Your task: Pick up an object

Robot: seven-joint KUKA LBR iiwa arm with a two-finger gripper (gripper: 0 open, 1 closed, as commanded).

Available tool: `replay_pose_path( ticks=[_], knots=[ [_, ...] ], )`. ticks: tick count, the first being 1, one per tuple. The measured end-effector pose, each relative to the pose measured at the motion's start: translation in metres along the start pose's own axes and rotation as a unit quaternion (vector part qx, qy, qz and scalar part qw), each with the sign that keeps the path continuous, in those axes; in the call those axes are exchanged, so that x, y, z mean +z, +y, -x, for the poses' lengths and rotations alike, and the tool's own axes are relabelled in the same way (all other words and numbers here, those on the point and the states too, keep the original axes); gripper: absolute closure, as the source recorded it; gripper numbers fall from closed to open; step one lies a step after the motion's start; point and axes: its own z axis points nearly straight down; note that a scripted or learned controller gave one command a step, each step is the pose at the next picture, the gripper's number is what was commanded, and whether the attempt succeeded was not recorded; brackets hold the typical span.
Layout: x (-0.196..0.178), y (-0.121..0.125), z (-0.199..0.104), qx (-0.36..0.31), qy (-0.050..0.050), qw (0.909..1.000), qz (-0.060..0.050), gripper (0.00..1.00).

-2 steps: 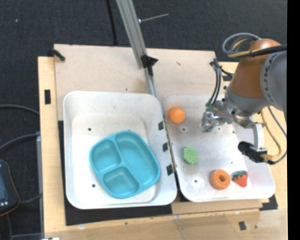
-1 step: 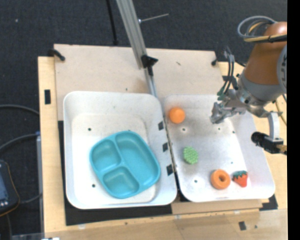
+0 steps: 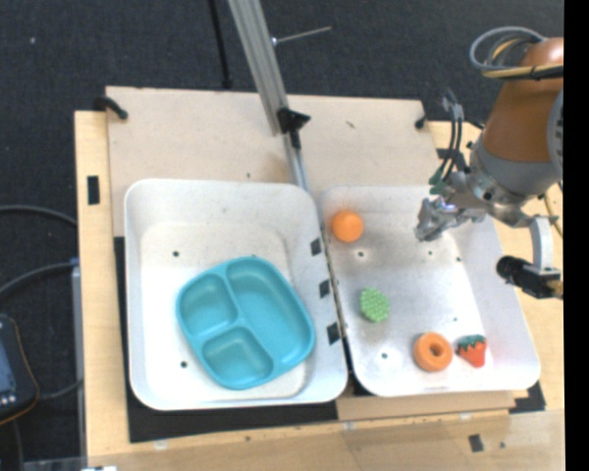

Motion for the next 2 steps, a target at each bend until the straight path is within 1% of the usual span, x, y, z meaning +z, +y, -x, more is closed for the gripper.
replay_pose_path(
  ticks=[1, 2],
  knots=[
    [0.008, 0.011, -0.05, -0.001, 0.001, 1.0, -0.001, 1.0],
    [-0.003, 0.022, -0.097, -0.002, 0.001, 1.0, 0.0, 1.0]
  ],
)
